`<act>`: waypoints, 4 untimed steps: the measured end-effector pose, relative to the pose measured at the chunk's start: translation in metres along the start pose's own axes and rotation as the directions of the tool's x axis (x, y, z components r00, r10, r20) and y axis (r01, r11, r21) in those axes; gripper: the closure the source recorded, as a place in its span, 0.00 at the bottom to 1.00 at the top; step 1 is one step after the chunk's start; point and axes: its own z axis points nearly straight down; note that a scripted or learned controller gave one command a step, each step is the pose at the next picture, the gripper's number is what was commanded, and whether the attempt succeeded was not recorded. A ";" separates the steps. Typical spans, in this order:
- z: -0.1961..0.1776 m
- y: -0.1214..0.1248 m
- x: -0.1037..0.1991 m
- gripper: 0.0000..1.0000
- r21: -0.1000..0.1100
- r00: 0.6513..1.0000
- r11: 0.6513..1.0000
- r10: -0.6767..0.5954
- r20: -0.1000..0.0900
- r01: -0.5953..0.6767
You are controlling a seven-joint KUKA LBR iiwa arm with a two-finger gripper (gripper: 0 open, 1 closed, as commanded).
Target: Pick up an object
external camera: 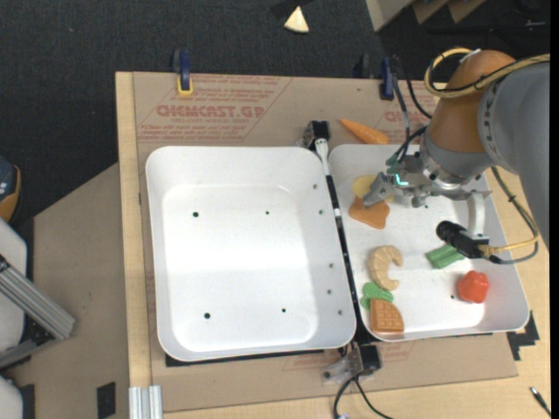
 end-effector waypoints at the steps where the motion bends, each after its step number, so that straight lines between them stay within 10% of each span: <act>1: 0.011 0.009 0.012 0.00 0.004 1.000 1.000 -0.001 0.000 0.001; 2: -0.001 0.011 0.012 1.00 -0.002 1.000 1.000 -0.001 -0.001 0.001; 3: 0.012 0.014 -0.031 1.00 0.004 1.000 1.000 0.003 0.001 -0.003; 4: 0.010 -0.052 -0.023 1.00 0.008 1.000 1.000 0.003 -0.002 -0.003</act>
